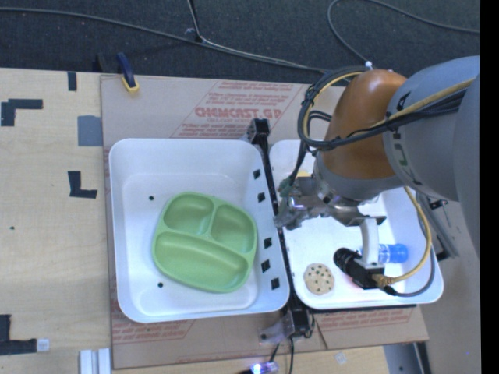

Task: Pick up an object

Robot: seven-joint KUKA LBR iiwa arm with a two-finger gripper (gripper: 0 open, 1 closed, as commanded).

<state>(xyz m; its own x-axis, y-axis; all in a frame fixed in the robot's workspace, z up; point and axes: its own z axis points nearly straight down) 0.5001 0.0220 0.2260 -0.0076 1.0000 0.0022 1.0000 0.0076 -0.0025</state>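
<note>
Left bin: green divided plate. Right bin: cookie, near side. Gripper at its left edge; cannot tell whether open or closed.

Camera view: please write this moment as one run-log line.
gripper: low over right bin, by divider | left bin: green divided plate | right bin: cookie, blue-capped item

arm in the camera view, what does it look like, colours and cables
The arm is bulky, rounded and grey, with a glossy orange band above the wrist. Thin black cables loop around that band. The gripper at its end is small, metallic and silver-grey.
</note>
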